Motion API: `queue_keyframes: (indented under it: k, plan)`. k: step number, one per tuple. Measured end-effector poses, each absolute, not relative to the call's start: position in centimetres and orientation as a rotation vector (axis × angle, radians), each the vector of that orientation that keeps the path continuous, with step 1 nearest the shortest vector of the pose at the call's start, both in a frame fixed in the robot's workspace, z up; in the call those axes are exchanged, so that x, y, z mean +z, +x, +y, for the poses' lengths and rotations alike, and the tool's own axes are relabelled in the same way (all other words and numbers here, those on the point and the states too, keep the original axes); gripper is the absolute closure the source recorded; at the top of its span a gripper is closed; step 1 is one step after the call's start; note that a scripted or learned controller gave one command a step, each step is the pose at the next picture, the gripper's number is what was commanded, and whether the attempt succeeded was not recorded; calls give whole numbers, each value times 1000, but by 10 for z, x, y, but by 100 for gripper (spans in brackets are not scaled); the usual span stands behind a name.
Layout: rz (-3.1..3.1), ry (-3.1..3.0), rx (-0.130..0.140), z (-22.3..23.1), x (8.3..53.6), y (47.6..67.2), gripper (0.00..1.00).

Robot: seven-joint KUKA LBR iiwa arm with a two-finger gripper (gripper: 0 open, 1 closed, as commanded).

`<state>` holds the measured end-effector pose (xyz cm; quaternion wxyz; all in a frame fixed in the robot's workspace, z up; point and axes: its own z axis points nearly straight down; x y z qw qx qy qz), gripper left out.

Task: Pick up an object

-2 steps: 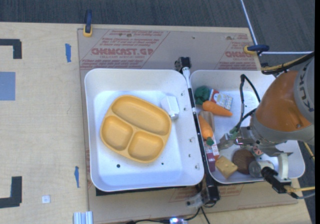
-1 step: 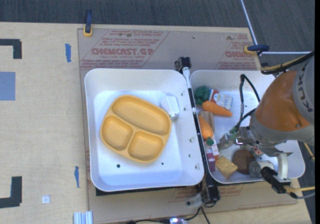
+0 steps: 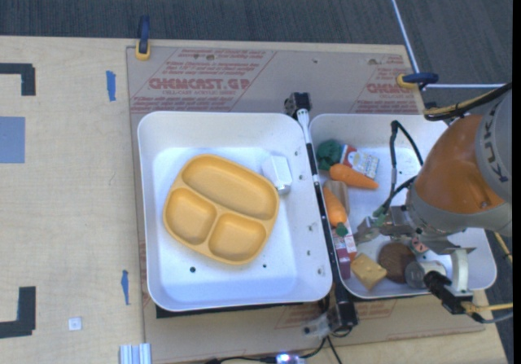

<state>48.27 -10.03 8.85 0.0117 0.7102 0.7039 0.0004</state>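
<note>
The hand (image 3: 376, 228) hovers low in the right bin (image 3: 486, 271), its grip state impossible to tell, so a clean pick means centring over the brown round object (image 3: 394, 260) beside the cheese wedge (image 3: 368, 271) before closing

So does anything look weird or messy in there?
Nothing is spilled or broken. The yellow plate sits slanted in the left bin, with a small white block by its edge. The carrot and other toy food are jumbled in the right bin.
</note>
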Motion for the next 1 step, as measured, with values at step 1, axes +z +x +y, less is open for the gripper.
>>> queue_keyframes:
  k: [1]
  plan:
    - [2197,2214,3,-101,88,483,0]
